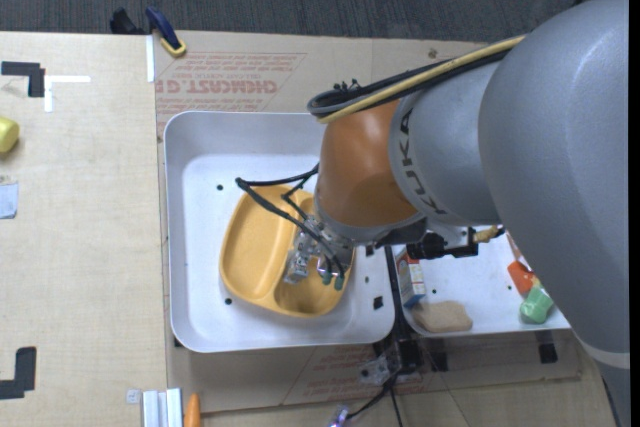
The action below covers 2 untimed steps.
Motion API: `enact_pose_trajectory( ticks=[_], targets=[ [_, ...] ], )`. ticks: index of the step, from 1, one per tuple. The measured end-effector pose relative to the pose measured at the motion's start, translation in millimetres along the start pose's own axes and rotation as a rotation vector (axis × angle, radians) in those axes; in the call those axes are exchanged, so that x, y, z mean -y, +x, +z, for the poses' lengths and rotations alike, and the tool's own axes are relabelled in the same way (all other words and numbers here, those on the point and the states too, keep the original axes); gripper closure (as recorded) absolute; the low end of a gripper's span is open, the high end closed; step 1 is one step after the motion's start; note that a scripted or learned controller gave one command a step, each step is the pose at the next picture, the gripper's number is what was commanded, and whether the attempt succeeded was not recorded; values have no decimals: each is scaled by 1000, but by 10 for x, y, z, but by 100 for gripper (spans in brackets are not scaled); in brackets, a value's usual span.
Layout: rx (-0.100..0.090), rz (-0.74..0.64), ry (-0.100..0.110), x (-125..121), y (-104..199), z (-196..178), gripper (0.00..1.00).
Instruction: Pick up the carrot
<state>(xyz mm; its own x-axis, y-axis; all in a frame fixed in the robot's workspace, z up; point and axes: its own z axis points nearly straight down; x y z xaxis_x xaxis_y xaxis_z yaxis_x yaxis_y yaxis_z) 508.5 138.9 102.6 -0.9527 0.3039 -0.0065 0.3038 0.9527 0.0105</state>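
- A grey robot arm point(560, 165) with an orange band point(365, 170) reaches in from 3 o'clock, its tool point(318, 267) low over a yellow bowl point(255, 255) in the left white bin point(190, 215).
- The tool's tip sits just inside the bowl's 3 o'clock rim; whether it is open or closed cannot be told from this angle, and nothing is seen caught in it.
- The carrot point(520, 277), an orange piece with a green end, lies in the right bin point(480, 310) at 4 o'clock, pressed close to the arm's grey body and well apart from the tool.
- A tan, bread-like lump point(443, 317) rests near the right bin's lower edge, with a small labelled packet point(411, 278) just beside the wall that divides the bins.
- The bowl fills much of the left bin's floor, tilted toward the 5 o'clock corner; bare white floor shows along the bin's 9 and 12 o'clock sides.
- Black cables point(270, 190) loop from the wrist across the bowl's upper rim.
- Red print on the cardboard sheet point(230, 80) under the bins runs upside down and cannot be read with confidence; white letters on the arm's wrist read "KUKA".
- On the table point(80, 245) at 9 o'clock, a yellow object point(7, 135) sits at the frame's edge.
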Motion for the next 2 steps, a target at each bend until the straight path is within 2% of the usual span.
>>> enact_pose_trajectory(
  ticks=[1, 2],
  targets=[
    [-5, 45, 10, -265, 387, -285, 100],
    [-5, 102, 12, 33, 301, 15, 100]
  ],
)
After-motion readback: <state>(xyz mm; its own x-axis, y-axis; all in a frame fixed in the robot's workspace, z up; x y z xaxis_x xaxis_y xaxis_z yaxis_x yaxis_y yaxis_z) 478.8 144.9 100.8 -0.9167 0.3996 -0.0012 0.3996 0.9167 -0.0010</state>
